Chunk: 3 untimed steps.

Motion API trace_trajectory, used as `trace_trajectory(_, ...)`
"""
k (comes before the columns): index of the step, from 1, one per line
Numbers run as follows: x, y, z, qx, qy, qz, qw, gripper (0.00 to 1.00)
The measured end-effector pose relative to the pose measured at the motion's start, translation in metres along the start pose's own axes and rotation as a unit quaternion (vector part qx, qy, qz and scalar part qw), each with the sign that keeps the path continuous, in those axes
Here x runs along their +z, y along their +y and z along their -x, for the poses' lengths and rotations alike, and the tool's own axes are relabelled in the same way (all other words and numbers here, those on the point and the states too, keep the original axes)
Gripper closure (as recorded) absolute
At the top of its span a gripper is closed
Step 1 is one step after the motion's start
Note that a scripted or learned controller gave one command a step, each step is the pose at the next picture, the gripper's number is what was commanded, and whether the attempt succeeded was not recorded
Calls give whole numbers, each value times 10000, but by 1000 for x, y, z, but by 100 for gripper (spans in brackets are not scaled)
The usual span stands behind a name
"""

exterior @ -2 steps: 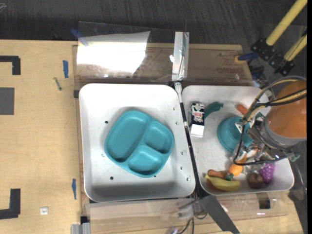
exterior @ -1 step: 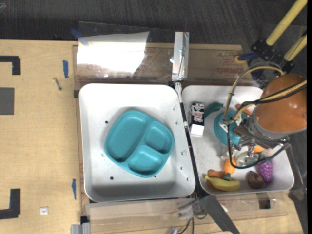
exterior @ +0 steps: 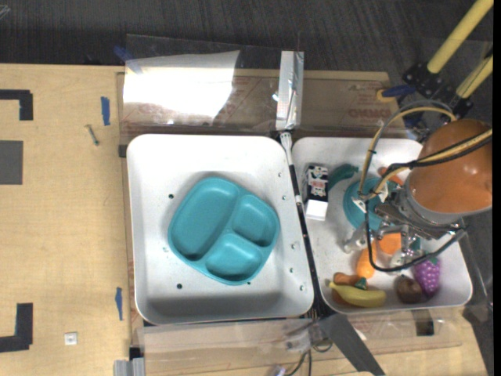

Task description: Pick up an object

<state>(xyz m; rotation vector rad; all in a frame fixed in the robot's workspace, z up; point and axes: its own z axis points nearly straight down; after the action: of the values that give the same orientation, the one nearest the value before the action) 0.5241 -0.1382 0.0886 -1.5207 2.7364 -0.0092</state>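
The right bin (exterior: 329,149) holds several small things: a yellow banana (exterior: 358,294) at the front, a purple bunch of grapes (exterior: 427,273), a dark brown piece (exterior: 408,288), an orange piece (exterior: 385,246), a small orange-red piece (exterior: 344,277), a teal cup-like item (exterior: 350,197) and a black-and-white carton (exterior: 316,182) with a white block (exterior: 315,208) in front of it. My gripper (exterior: 385,237) hangs low over the middle of this bin, just above the orange piece, beneath the orange wrist band (exterior: 452,171). Cables and the wrist hide the fingertips.
The left bin (exterior: 149,171) holds a teal divided plate (exterior: 225,228), lying slightly turned. A clear plastic sheet (exterior: 188,88) and a metal strip (exterior: 289,88) lie behind the bins. Bare wooden bench (exterior: 55,210) extends to the left.
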Motion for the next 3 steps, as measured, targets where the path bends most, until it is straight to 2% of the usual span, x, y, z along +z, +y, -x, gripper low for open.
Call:
trace_trajectory(1, 0, 22, -43, -120, 3, 9, 9999, 0)
trace_trajectory(2, -1, 27, -34, 84, 17, 2, 10000, 0)
trace_trajectory(3, -13, 25, -30, 86, -25, -42, 10000, 100)
